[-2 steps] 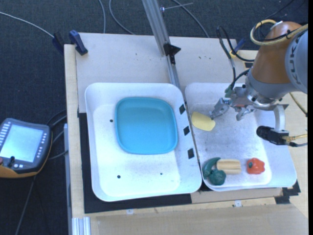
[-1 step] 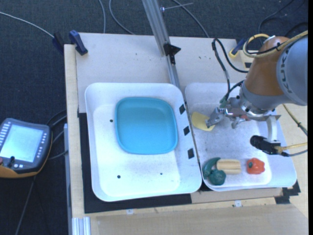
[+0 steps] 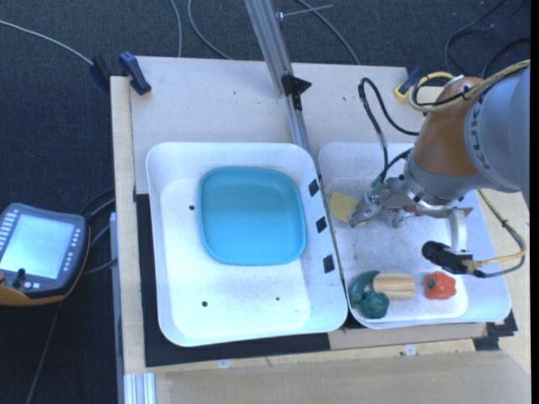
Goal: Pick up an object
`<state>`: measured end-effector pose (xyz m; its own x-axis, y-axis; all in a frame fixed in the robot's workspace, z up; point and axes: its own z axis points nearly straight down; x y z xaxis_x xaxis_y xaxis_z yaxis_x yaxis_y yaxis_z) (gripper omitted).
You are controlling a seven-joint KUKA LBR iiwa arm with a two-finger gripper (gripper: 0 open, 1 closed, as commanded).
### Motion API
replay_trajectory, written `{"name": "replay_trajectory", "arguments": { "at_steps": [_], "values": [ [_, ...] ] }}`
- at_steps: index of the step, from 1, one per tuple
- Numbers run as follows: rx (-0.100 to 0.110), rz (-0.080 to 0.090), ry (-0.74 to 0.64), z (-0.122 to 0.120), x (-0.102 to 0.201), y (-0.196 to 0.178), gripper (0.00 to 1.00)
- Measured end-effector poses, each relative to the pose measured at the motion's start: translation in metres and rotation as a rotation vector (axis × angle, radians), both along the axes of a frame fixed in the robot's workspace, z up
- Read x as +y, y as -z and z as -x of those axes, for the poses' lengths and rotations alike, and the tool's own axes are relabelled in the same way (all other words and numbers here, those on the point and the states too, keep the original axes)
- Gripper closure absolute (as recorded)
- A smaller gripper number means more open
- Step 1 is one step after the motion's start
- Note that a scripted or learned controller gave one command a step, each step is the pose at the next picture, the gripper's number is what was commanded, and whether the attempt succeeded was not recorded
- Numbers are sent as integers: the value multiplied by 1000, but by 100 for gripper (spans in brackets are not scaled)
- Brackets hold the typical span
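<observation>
Beside yellow piece (image 3: 342, 204), tool (image 3: 364, 215)

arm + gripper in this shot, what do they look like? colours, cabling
The arm has a grey rounded casing with a broad orange band above the wrist. The gripper is small, metallic grey, with thin fingers. A black cable loops from the wrist area; a yellow cable runs out beside a black fitting low on the wrist.
</observation>
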<state>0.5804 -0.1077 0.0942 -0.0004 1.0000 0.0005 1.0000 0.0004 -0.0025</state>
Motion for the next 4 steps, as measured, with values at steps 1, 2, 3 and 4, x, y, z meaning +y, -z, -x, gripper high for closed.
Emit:
{"name": "replay_trajectory", "arguments": {
  "at_steps": [1,2,3,4],
  "values": [
    [-4,0,0,-1,0,-12,100],
    [-8,1,-1,-6,7,-72,100],
    [-8,1,0,-7,7,-124,100],
    [-4,-1,-4,-11,52,-133,100]
  ]
}}
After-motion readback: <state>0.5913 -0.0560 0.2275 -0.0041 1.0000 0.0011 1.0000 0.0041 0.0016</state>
